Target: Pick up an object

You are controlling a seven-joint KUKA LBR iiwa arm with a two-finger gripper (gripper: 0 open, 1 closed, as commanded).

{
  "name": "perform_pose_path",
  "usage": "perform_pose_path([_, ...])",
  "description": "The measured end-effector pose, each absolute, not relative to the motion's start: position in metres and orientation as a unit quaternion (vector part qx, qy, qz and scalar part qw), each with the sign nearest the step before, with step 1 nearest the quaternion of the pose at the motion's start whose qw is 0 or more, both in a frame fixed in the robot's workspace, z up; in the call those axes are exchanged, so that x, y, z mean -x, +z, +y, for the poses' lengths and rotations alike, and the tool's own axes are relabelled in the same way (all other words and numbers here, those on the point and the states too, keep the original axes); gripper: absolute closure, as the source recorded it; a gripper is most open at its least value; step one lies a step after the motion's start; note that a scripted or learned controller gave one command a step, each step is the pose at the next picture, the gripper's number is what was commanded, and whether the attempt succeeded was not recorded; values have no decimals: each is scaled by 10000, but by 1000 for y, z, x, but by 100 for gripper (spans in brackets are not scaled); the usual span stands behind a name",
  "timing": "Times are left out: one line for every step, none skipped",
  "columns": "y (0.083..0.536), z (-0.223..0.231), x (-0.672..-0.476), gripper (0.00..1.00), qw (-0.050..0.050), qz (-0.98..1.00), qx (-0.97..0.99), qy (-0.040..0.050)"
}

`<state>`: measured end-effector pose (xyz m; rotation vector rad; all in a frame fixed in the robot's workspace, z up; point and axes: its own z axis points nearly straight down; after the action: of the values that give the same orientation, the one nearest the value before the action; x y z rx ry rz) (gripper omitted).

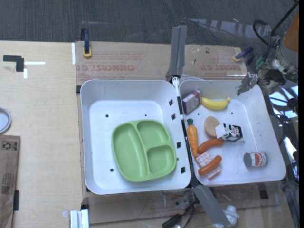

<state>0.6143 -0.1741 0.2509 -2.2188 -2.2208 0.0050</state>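
Note:
My gripper hangs over the far right corner of the right bin, a short way right of a yellow banana. I see nothing in its grasp. Also in this bin are a maroon box, a carrot, a round tan piece, a black-and-white carton, two sausages and a small can on its side near the front right.
The left bin holds a green divided plate. A grey post stands behind the seam between the bins. Cables trail near the arm at the top right.

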Motion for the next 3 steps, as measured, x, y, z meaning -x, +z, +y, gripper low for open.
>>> perform_pose_path([153, -168, -526, 0, 23, -6747, 7381, 16])
perform_pose_path([106, -163, -546, 0, -54, -6062, 7953, -79])
perform_pose_path([120, -166, -551, 100, -114, -6051, 7960, -115])
